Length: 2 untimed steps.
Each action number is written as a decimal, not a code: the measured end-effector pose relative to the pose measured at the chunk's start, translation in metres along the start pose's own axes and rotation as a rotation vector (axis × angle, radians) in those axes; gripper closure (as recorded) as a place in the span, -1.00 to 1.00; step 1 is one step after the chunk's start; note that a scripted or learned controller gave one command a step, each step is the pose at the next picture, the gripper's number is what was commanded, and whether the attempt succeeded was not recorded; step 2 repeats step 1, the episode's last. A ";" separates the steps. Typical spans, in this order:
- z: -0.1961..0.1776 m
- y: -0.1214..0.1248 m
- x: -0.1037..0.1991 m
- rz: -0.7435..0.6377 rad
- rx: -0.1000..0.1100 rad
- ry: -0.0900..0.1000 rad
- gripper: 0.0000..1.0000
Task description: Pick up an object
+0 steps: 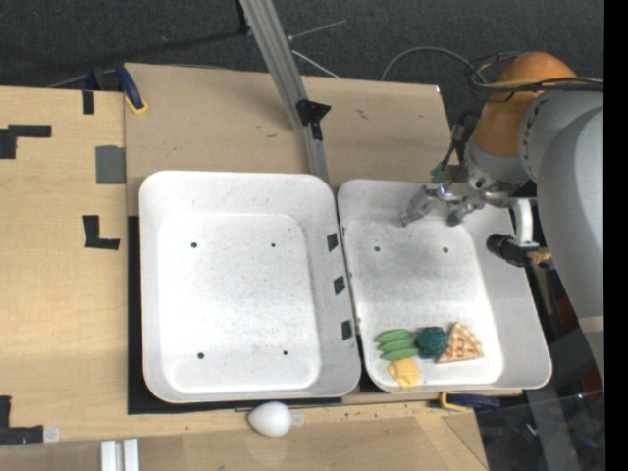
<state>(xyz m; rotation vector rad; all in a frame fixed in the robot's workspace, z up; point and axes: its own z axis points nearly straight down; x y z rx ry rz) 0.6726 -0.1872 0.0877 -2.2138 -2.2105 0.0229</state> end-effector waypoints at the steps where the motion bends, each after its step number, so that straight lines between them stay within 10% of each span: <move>1: -0.010 0.000 0.000 -0.001 0.000 0.000 1.00; 2: -0.010 0.000 0.000 -0.001 0.000 0.000 1.00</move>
